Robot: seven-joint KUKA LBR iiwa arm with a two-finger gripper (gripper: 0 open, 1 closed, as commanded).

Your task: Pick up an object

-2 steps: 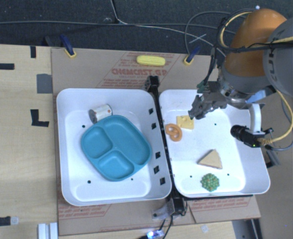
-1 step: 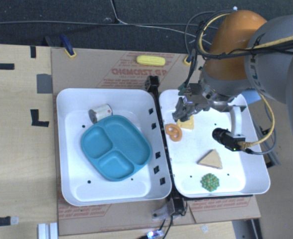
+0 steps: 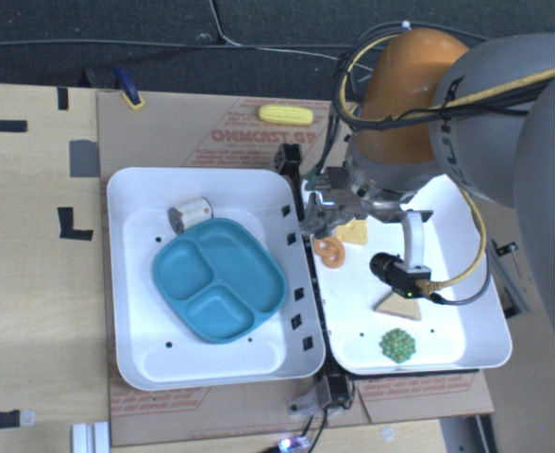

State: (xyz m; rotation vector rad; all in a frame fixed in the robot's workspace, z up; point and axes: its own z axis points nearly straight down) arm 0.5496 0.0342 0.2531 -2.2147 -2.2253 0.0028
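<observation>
We cannot tell our pincer's (image 3: 327, 217) state low in the right bin (image 3: 476, 347), the orange ring (image 3: 330, 251) just below it, nothing lifted yet

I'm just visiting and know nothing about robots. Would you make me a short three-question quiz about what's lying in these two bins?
1. True or false: the blue divided plate lies in the same bin as the green ball.
2. Which thing lies nearest the gripper? A) the small metal can B) the orange ring C) the yellow corn cob
3. Fill in: the corn cob lies on the ______, outside both bins.

Key: 1. False: the plate is in the left bin, the ball in the right bin. 2. B. 3. Cardboard.
</observation>
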